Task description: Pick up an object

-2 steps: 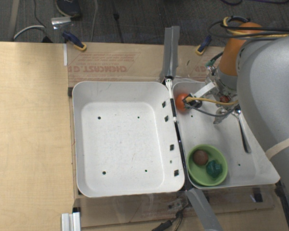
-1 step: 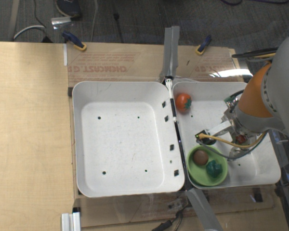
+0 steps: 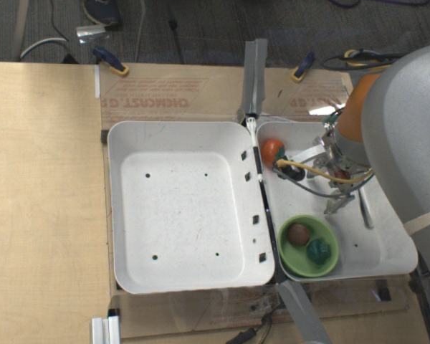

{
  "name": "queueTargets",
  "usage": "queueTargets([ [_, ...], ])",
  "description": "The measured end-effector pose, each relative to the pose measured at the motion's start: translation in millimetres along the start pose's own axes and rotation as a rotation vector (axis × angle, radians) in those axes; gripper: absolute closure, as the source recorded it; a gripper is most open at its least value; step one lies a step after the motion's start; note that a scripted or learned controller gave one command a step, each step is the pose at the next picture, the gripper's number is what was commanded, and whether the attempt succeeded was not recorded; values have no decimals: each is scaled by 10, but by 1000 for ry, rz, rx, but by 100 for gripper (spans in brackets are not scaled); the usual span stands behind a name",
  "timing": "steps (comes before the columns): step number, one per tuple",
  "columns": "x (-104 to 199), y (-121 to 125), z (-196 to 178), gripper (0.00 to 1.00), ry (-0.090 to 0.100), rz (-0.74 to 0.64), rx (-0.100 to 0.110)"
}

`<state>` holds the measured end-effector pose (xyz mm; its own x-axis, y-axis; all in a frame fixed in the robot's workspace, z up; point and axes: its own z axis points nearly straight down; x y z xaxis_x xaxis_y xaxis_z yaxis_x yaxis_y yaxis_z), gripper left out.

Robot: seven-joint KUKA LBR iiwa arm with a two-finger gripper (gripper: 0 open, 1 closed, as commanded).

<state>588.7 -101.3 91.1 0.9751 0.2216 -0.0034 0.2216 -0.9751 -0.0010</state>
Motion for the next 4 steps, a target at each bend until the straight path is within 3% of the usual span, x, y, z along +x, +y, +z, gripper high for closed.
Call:
queueTargets([
  [1,-110,1115,-1275,0,1,5,-1],
  [2,-367,183,-205,0,-2,-118,2],
  [3,525,36,-3,0,0,-245,0],
  [4,-253,-29,0,0,0,-85,1],
])
